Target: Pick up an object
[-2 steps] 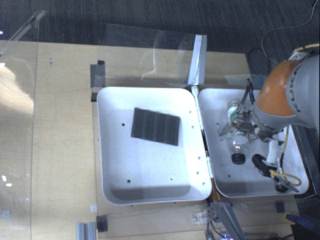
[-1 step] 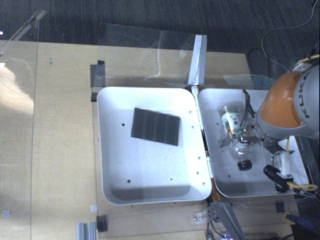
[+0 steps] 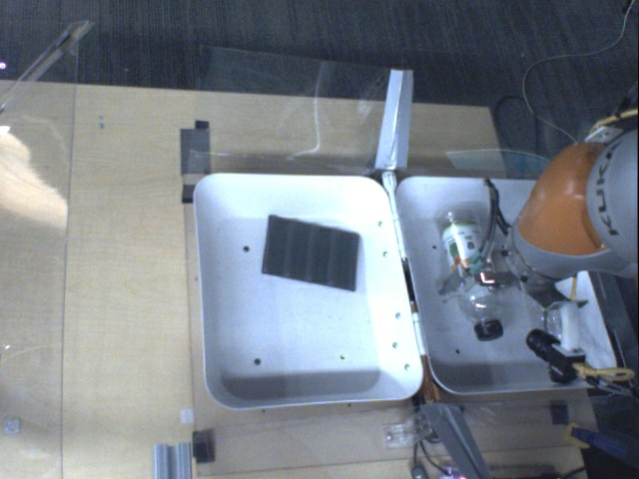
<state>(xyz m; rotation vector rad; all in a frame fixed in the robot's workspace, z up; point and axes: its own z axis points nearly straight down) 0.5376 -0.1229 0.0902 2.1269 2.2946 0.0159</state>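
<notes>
A clear plastic bottle [image 3: 464, 257] with a green and white label lies in the right bin [image 3: 449, 367], its black cap [image 3: 486, 328] pointing toward the front. My gripper [image 3: 496, 275] hangs low over the right side of the bottle, under the orange band of the arm; whether it touches the bottle is hidden. In the left bin [image 3: 230, 367] a flat dark ribbed rectangle [image 3: 311, 252] lies toward the back.
The divider between the two bins [image 3: 404, 277] runs just left of the bottle. Clear plastic sheeting [image 3: 300, 108] stands behind the bins. Light wooden bench [image 3: 110, 297] surrounds them on the left.
</notes>
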